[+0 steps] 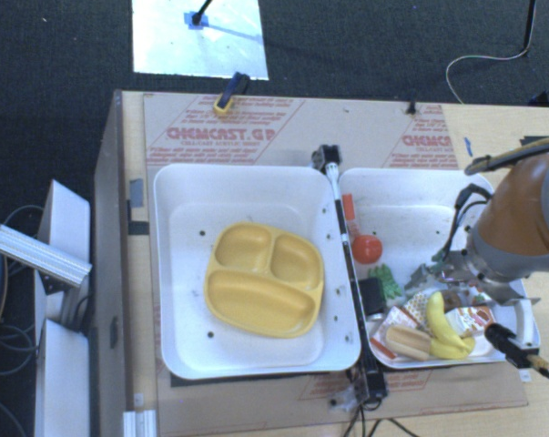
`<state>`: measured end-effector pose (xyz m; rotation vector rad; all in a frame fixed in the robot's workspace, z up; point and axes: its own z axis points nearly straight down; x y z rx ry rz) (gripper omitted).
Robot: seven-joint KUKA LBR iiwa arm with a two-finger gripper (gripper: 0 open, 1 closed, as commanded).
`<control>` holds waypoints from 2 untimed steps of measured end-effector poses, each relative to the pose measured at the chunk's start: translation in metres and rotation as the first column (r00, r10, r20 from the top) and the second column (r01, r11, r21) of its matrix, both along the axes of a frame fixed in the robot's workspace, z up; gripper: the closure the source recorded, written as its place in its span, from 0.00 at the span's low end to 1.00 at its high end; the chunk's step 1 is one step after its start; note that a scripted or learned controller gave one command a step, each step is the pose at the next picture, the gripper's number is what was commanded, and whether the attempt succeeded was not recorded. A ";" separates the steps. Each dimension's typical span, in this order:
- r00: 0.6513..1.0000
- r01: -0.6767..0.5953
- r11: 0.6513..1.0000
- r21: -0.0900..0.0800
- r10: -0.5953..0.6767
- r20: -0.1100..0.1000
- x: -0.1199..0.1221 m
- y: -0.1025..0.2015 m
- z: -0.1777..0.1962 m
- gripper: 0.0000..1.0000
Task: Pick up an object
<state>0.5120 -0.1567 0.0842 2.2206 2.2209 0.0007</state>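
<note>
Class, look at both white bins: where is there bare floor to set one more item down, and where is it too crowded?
Free: the right bin floor along its far wall, above the red ball; the left bin margins around the yellow divided plate. Crowded: the right bin's near end, where the banana, hot dog and green piece cluster beside the arm.
</note>
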 end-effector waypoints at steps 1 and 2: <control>1.000 -0.004 1.000 -0.002 0.004 0.003 0.150 -0.050 0.011 0.00; 1.000 -0.008 1.000 -0.003 0.008 0.006 0.151 -0.050 0.022 1.00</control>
